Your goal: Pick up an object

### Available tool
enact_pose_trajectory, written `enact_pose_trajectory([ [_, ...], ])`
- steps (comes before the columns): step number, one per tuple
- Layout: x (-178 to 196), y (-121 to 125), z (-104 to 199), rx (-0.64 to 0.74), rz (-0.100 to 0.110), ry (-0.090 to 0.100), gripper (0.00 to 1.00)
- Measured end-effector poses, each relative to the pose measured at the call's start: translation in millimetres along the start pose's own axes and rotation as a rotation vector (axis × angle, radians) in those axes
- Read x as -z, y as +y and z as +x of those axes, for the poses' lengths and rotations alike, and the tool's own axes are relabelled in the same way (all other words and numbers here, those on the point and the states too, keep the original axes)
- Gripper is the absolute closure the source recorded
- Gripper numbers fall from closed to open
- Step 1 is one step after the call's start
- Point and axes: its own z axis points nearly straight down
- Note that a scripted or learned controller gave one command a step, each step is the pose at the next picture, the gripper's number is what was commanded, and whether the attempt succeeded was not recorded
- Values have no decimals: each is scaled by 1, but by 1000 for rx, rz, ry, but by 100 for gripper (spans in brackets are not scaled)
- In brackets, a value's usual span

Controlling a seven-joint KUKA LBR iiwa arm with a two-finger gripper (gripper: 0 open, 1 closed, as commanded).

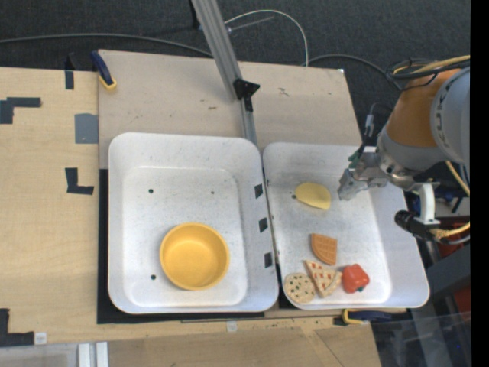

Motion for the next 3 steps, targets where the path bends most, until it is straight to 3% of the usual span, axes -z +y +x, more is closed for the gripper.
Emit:
enact_pose_trajectory([
  [2,71,-1,-1,-1,-5,-1,100],
  [3,77,-3,49,3,-2,2,100],
])
